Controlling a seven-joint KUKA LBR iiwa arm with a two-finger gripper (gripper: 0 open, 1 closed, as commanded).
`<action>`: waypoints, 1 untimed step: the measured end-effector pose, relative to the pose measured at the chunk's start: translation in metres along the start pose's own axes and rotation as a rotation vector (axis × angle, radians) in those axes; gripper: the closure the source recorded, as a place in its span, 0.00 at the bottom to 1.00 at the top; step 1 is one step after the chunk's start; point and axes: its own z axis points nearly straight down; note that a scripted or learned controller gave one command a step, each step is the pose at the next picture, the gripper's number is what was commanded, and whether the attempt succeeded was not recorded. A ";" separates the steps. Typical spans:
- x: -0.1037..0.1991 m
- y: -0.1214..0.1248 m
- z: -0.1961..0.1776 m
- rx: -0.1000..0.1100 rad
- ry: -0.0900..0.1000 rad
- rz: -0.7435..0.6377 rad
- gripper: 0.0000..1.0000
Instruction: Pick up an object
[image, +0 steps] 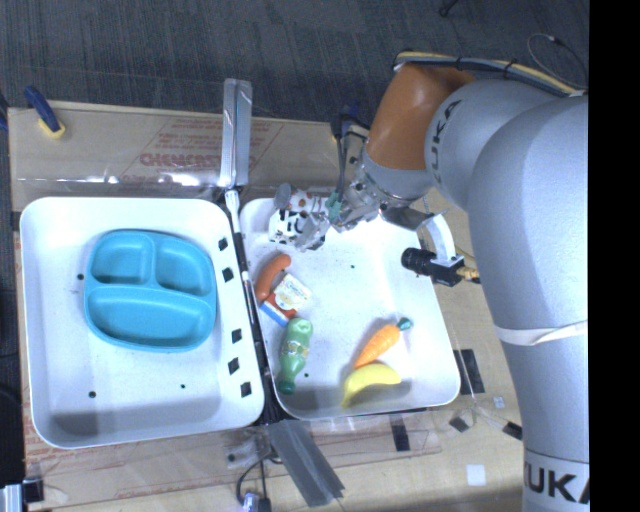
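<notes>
My gripper (322, 218) is low over the far left corner of the right bin (430, 330). A small black-and-white spotted toy (288, 227) lies right against its tip, and I cannot make out whether it is held. Further down the right bin lie an orange sausage-shaped toy (270, 274), a small white packet (291, 295), a green bottle (294, 352), a carrot (379, 342) and a yellow banana (370, 381).
A blue divided plate (150, 288) lies in the left bin (50, 400). A black divider with clips (243, 320) runs between the bins. The grey arm (520, 230) covers the bench's right side. A black fitting (432, 264) juts over the right bin's far edge.
</notes>
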 end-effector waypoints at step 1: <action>0.033 0.017 -0.085 -0.016 -0.009 0.119 1.00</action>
